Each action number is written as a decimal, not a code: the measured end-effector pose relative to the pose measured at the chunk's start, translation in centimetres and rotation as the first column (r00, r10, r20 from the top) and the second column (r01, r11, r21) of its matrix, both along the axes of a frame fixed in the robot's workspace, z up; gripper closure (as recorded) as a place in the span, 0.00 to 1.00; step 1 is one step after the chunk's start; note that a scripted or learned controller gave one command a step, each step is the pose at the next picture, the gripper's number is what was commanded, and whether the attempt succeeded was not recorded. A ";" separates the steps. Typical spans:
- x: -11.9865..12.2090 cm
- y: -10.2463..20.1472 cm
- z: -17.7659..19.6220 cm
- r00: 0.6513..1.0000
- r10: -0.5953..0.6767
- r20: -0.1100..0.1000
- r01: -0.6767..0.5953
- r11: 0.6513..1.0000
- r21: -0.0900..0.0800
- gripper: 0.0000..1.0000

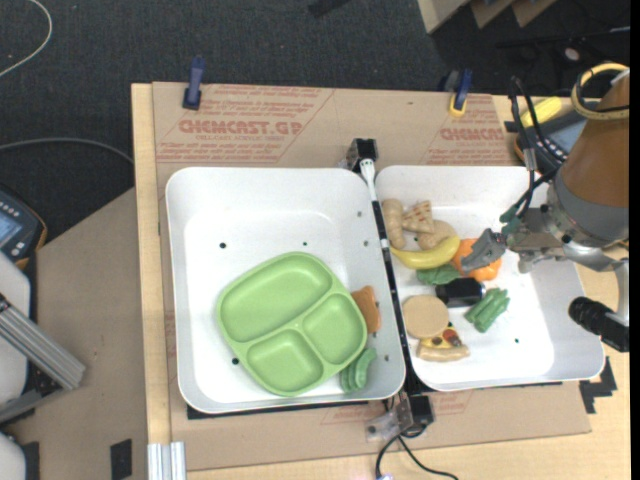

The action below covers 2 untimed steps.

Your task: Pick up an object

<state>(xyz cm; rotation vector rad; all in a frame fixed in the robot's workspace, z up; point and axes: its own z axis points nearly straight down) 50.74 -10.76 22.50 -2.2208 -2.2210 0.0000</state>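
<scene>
Reaching in: the arm (pixel 600 163) comes from the right side, grey with an orange band, and its gripper (pixel 492 245) hangs low over the right bin (pixel 530 358).
Jaws: I cannot tell how far they are open; the dark fingers blend with the objects under them, and no object is clearly seen between them.
Object under the gripper: an orange piece (pixel 484 265) lies just below the fingertips, partly covered by them; contact cannot be judged.
Right bin, upper left: a beige ginger-like piece (pixel 412 223) lies near the wall between the bins.
Banana: a yellow banana (pixel 426 255) lies curved just under the beige piece, touching it, with its right end near the orange piece.
Middle of the pile: a dark green thing (pixel 436 276) and a black block (pixel 460 292) lie just below the banana, close together.
Green vegetable: a green piece (pixel 488 309) lies to the right of the black block, near it.
Lower pile: a round tan disc (pixel 425 317) lies on a pizza-like slice (pixel 444 346).
Left bin: the left bin (pixel 200 208) holds a light green divided plate (pixel 290 323) with three compartments.
Beside the plate: an orange-brown piece (pixel 367 308) touches its right edge, and a green ridged piece (pixel 357 371) lies at its lower right corner.
Bench: both bins stand side by side on a brown board (pixel 250 118) with red print.
</scene>
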 end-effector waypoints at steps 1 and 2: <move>3.3 -0.3 -13.6 1.000 0.000 -0.006 0.000 1.000 0.001 0.00; 3.4 -0.4 -11.8 1.000 -0.002 0.003 0.002 1.000 -0.001 1.00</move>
